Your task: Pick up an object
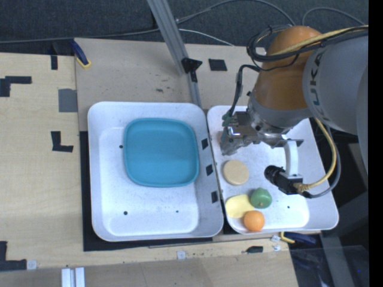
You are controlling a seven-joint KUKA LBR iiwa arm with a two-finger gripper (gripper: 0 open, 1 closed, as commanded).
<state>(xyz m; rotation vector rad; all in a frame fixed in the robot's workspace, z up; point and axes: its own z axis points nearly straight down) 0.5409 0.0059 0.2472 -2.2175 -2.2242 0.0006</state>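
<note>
The wooden desk [36, 160] carries two shallow white plastic bins. The left bin [108, 220] holds a square blue plastic plate [160, 151], broad and flat, poor for a two-finger pinch. The right bin [311, 214] holds the small pieces, near its front: a pale tan round disc [236, 172], a yellow rounded piece [237, 206], a green ball-like fruit [261, 197] and an orange ball [254, 220], the last three touching. All look light, rigid and smooth, so likely to roll or slip. The disc lies apart; gripping across its edges seems safest. The end effector [230, 139] hangs just behind the disc; whether it is spread I cannot tell.
</note>
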